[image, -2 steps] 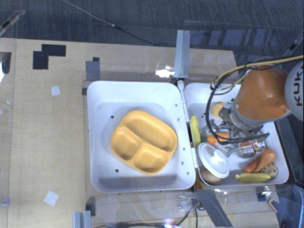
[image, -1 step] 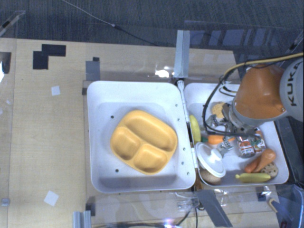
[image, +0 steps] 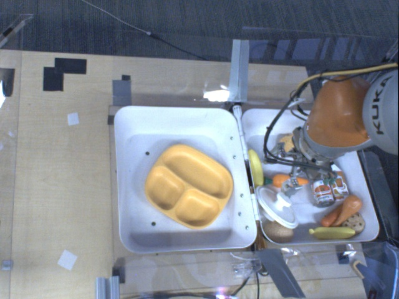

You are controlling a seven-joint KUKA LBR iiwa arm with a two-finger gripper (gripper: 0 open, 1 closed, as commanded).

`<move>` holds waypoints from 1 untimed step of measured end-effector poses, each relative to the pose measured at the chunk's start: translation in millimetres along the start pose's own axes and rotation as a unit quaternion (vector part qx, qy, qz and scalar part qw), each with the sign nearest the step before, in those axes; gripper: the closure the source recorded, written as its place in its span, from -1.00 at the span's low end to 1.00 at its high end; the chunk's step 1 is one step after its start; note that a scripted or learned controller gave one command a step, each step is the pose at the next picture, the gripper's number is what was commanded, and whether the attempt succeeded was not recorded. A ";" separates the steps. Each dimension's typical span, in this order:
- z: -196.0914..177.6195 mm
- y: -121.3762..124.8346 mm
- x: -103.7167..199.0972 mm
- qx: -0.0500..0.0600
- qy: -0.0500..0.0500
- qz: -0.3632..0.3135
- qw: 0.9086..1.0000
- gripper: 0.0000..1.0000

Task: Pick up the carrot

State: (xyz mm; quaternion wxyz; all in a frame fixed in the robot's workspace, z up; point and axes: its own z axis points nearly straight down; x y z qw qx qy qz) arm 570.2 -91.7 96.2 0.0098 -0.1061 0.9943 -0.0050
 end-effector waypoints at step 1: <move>-14.3 -2.1 26.2 0.004 -0.005 0.189 0.982 -1.00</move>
